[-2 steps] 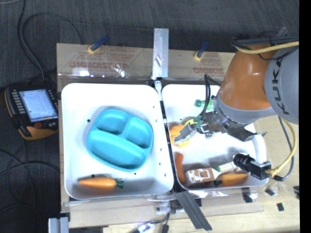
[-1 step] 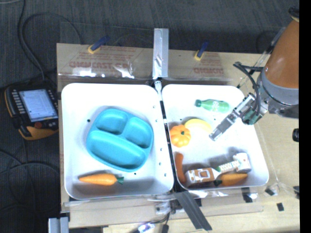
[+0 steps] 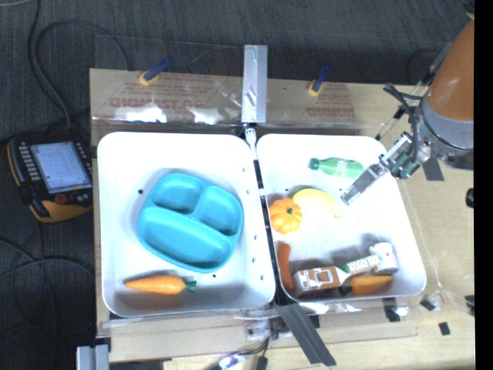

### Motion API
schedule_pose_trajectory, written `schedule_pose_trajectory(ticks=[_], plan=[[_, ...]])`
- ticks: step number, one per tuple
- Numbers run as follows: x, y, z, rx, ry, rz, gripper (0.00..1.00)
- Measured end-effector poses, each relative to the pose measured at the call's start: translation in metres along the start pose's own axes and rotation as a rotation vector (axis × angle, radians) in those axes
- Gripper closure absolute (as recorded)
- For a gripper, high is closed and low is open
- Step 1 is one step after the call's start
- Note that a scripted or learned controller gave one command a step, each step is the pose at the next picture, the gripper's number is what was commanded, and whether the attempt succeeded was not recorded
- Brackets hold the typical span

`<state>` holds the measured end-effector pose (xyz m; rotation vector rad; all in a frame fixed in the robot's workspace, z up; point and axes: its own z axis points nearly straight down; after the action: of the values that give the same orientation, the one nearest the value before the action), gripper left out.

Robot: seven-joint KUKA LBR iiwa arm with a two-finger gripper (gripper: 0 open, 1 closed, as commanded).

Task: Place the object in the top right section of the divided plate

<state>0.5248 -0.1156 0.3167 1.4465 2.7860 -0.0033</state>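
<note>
Camera view: gripper [image 3: 349, 196], whether open or closed I cannot tell, hangs empty in the right bin [image 3: 400, 206] beside the lemon [image 3: 316, 200]. Blue plate [image 3: 190, 220] waits in the left bin [image 3: 115, 206]. Picking comes next.

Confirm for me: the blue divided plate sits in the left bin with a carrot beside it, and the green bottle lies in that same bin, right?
Not quite. The camera view shows the green bottle in the right bin, near its far edge. The blue divided plate and carrot are in the left bin, as you said.
</note>
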Motion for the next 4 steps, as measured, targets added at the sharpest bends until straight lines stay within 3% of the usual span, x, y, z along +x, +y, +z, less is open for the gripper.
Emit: schedule_pose_trajectory(ticks=[1,2,3,4], plan=[[-0.086,0.015,0.097,0.003,0.0,0.049,0.0],[-0.161,0.04,0.102,0.002,-0.002,-0.064,0.0],[-0.166,0.048,-0.012,0.001,0.0,-0.104,0.0],[-0.168,0.051,-0.093,-0.001,-0.005,-0.403,0.0]])
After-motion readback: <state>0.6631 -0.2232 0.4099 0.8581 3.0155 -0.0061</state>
